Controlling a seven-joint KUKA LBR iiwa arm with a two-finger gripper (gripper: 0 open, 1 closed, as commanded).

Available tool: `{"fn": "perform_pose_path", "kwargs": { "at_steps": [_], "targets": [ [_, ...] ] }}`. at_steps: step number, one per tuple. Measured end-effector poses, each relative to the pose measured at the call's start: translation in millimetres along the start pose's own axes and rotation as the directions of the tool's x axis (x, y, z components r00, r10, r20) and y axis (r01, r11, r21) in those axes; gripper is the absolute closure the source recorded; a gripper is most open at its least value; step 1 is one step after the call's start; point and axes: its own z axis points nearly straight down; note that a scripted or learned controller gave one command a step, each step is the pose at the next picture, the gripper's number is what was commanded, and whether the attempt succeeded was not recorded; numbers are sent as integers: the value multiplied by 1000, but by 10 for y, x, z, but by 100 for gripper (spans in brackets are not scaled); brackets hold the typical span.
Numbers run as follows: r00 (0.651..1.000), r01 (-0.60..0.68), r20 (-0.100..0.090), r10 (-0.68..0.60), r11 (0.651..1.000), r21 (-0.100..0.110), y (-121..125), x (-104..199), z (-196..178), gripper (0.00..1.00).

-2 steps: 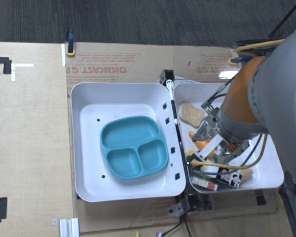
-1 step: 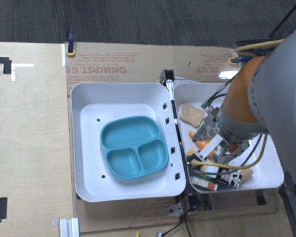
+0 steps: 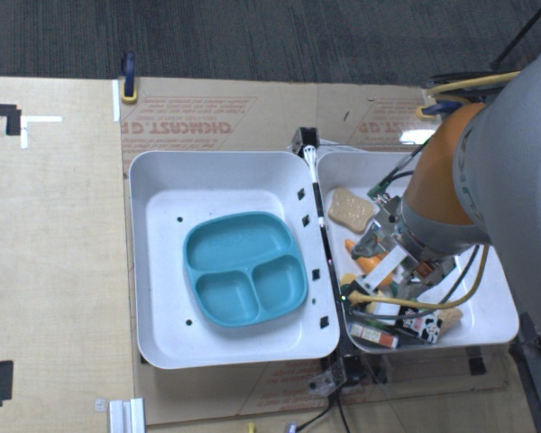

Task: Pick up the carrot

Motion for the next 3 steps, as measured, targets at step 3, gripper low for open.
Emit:
{"fn": "perform_pose_path", "kwargs": {
  "at_steps": [3],
  "targets": [
    [1000,0,0,0,1000,0,0,0,0,0]
  ]
}}
